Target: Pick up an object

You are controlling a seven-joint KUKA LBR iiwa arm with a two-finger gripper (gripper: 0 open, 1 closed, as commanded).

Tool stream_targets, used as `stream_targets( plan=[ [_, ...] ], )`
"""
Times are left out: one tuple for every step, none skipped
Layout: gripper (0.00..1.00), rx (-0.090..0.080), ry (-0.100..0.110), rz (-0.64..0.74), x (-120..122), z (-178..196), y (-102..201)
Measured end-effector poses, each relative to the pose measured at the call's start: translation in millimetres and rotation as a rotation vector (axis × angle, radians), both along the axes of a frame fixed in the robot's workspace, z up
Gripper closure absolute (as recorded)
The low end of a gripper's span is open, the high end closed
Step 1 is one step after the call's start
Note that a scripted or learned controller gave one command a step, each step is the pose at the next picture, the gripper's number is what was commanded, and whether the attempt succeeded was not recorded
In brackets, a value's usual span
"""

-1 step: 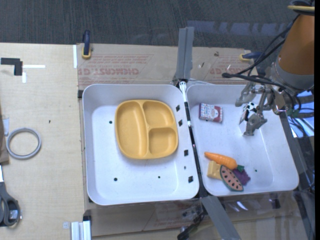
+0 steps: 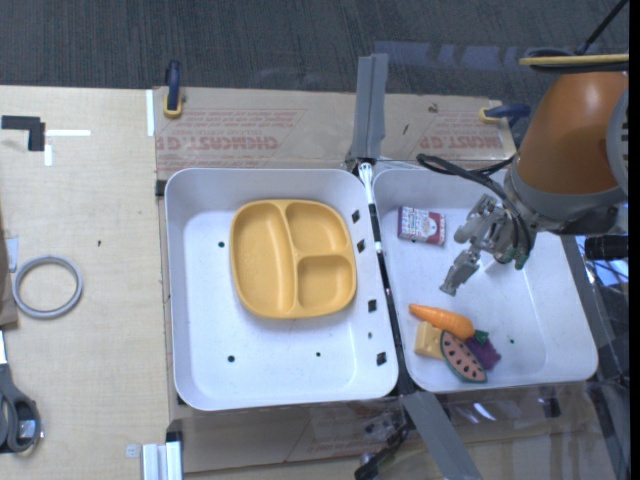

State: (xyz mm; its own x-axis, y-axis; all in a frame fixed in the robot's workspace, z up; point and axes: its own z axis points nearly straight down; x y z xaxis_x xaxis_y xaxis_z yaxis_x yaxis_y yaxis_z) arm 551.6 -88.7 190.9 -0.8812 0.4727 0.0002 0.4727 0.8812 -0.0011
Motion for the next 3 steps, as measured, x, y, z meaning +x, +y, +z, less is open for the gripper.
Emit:
stream_targets(
  plan=[
    [0.0, 0.0, 0.001, -0.29, -37.5, -74.0, -6.8],
    [0.0, 0.0, 0.0, -0.507, -65.4, -99.7, -54.0],
    [1.0, 0.0, -0.001, -0.505, -64.5, -91.0, -53.8]
  ],
)
